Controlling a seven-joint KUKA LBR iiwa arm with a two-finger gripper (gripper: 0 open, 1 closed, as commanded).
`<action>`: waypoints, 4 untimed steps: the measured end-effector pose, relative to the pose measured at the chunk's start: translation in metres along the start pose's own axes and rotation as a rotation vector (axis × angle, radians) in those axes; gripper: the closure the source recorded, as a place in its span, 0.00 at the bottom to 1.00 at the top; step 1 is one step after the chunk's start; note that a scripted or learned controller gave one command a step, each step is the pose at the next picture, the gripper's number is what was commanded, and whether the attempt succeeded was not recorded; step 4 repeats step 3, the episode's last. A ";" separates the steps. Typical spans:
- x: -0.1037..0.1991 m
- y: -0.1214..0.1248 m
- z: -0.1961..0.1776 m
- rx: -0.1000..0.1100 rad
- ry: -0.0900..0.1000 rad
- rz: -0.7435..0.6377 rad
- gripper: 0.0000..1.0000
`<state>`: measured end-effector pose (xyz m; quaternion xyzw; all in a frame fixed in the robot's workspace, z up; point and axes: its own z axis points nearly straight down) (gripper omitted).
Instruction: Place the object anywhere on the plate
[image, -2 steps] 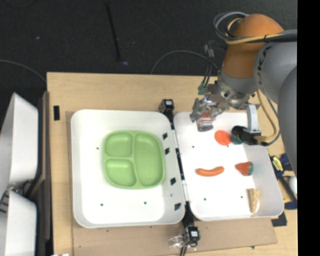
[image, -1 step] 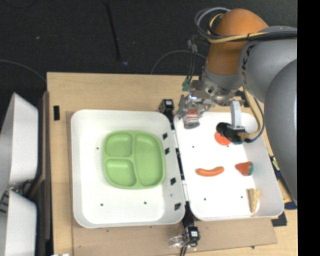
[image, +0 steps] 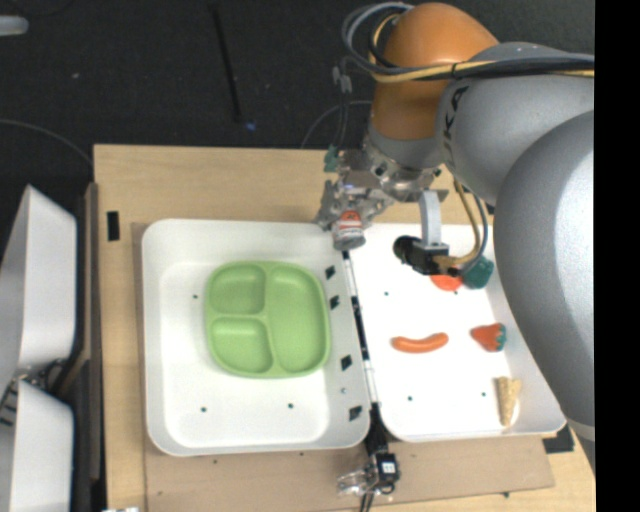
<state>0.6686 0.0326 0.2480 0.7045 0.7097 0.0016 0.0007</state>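
At the far edge of the bins, above the divider, the end effector (image: 347, 228) is seen clamped on a small red-and-white object (image: 349, 234). The green plate (image: 268, 318) in the left bin (image: 165, 330) carries nothing. Transfer and release are judged outstanding.

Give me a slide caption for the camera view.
Gripper hovers over bin divider; green plate left, hot dog right.

Bright, even overhead light, soft shadows, slightly blurred frame, dark surroundings beyond the bench (image: 200, 165).
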 end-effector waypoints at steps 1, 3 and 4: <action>0.061 -0.003 0.008 0.003 -0.001 0.000 1.00; 0.118 -0.011 0.012 0.002 -0.001 0.004 0.00; 0.118 -0.011 0.012 0.002 -0.001 0.004 0.00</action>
